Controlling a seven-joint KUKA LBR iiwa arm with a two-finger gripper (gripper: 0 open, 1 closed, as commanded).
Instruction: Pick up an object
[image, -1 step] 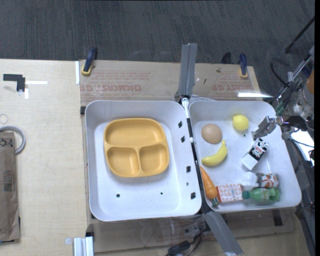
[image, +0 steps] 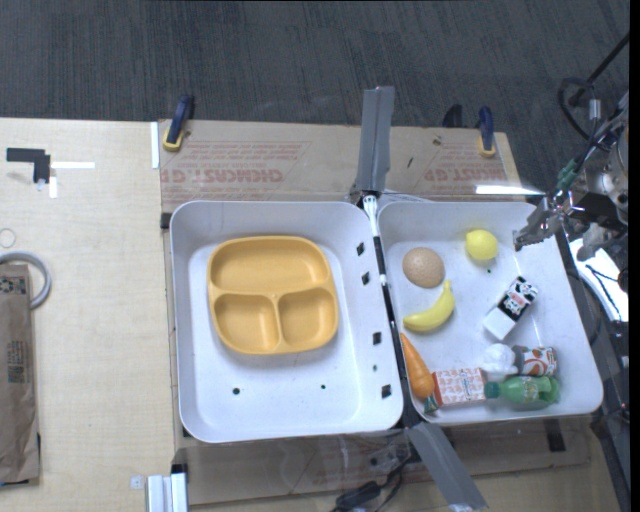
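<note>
The right bin (image: 575, 330) holds several small items. A yellow lemon (image: 481, 244) lies near its far side, with a brown egg-shaped ball (image: 424, 266) to its left and a banana (image: 431, 311) below that. A small black-and-white milk carton (image: 510, 306) lies mid-bin. An orange carrot (image: 417, 369), a red-and-white box (image: 458, 386), a green bottle (image: 523, 392) and a small red-white pack (image: 537, 361) crowd the near edge. My gripper (image: 536, 228) hangs over the bin's far right corner, right of the lemon and apart from it, holding nothing that I can see.
The left bin (image: 190, 330) carries a yellow three-compartment plate (image: 272, 294). A grey divider bar (image: 376, 140) runs between the bins at the back. Cardboard (image: 260, 160) with blue clamps lies behind them. Cables and the arm's body fill the right edge.
</note>
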